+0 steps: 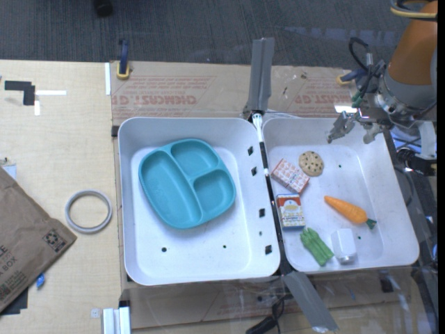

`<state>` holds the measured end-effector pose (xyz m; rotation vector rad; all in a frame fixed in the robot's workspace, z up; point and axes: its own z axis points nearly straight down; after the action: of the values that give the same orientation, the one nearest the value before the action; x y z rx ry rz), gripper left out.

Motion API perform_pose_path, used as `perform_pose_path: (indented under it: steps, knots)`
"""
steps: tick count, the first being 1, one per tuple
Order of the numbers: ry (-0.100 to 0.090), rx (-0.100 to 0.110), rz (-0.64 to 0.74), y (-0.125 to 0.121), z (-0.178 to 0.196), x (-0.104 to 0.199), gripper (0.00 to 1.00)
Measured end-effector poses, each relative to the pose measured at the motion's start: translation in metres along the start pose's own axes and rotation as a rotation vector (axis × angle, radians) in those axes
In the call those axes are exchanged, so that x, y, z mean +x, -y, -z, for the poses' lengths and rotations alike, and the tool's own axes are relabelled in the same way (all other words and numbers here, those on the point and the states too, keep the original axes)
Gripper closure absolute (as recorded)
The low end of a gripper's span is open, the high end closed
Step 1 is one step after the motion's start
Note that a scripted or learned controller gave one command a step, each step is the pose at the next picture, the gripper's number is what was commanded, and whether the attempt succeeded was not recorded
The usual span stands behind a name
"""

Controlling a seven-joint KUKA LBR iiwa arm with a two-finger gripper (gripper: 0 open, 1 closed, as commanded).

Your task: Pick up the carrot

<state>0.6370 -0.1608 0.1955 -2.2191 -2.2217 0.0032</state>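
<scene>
The carrot (346,210) lies in the right bin (389,186), toward its right side, just right of centre, long axis running diag. from upper-left to lower-right, w/ a small dark-green stub at the lower-right end. It touches nothing: a white block (343,245) sits just below it, a green veg piece (316,247) lower-left, a small red-and-blue box (290,211) to its left, a pink patterned box (290,176) and a cookie (311,163) up-left. The gripper (356,125) hangs over the bin's upper-right rim, well apart from the carrot; its two fingers look spread w/ nothing between them. Judging by look, the carrot is prob. a toy: light, stiff, smooth plastic, so likely a bit slippery and apt to roll or skid on the bin floor. Best hold is prob. across the thick orange mid-body, jaws closing across the short axis, not on the tapered tip or the green stub, where pads could slide off. Left bin (132,207) holds a teal divided plate (188,182). Writing: the cardboard (181,89) behind the bins carries red print that reads approx. "CHEMCZ… GR…", seen upside down; the brown box (28,235) at far left shows "BOX" plus a code square. Labels on the small boxes are too small to read.
</scene>
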Motion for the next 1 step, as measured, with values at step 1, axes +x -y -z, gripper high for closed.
perform_pose_path:
  steps: [1]
  knots:
    - [0.0,0.001,-0.15,0.0909,-0.0714,0.0139,0.0]
